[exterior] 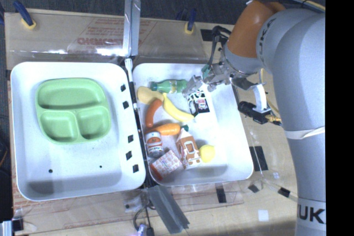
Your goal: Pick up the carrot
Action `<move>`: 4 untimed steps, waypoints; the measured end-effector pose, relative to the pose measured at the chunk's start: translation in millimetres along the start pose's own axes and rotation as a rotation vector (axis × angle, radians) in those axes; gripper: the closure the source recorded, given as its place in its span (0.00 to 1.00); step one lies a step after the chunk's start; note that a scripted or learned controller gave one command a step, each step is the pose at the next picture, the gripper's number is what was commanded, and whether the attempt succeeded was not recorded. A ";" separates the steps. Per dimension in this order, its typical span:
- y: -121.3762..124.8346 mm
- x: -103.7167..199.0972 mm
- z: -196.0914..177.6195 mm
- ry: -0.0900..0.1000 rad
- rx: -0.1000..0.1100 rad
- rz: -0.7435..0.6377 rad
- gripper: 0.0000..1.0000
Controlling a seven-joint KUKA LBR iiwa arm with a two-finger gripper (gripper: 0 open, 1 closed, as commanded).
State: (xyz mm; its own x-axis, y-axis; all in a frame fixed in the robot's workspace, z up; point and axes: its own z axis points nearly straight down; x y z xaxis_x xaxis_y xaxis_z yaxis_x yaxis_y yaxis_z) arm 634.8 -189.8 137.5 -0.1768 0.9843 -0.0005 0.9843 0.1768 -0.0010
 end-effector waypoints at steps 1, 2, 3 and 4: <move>29.8 35.4 3.7 -0.003 -0.004 -0.499 0.00; -0.5 104.6 -55.8 -0.001 -0.001 -1.139 0.00; -23.3 101.7 10.2 0.001 0.000 -1.363 0.00; -13.2 71.7 32.7 -0.016 -0.018 -1.459 0.00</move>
State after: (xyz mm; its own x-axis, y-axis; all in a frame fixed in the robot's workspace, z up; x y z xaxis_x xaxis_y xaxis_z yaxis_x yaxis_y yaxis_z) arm 609.2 -121.6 104.7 -0.9976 -0.0659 -0.0211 -0.0659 0.9978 0.0014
